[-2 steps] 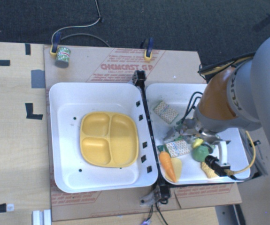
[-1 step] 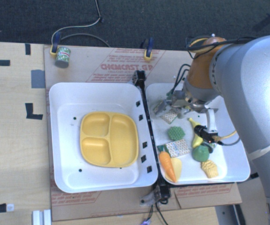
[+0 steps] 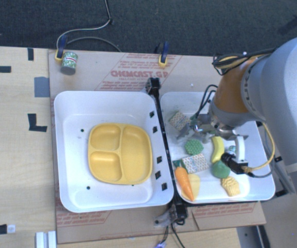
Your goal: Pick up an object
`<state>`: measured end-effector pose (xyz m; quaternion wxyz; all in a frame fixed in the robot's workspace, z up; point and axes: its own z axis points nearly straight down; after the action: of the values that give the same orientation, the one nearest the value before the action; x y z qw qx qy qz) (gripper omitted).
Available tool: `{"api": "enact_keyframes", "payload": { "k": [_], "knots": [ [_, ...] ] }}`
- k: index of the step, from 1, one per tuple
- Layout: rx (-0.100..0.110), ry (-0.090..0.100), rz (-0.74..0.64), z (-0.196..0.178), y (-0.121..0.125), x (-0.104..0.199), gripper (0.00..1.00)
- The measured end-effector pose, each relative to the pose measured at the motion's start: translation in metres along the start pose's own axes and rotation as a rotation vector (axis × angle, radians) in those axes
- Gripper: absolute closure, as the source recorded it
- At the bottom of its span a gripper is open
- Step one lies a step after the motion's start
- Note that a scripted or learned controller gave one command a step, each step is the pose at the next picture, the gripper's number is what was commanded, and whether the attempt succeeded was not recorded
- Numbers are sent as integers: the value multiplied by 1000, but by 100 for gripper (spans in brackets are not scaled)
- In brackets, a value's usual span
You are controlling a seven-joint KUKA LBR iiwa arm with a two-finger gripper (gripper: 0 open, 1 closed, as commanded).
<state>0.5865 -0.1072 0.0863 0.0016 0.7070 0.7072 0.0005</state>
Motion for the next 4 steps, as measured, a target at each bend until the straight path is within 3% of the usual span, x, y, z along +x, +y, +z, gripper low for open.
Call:
{"api": "enact_keyframes", "payload": {
  "k": [1,2,3,4],
  "knots": [
    [1,1,1,0,-96,3,0],
    [-2,2,1,-11,-95,3,100],
    [-6,-5,4,-12,-94,0,0],
    [-2,-1,-1,0,-19,3,0]
  ]
}}
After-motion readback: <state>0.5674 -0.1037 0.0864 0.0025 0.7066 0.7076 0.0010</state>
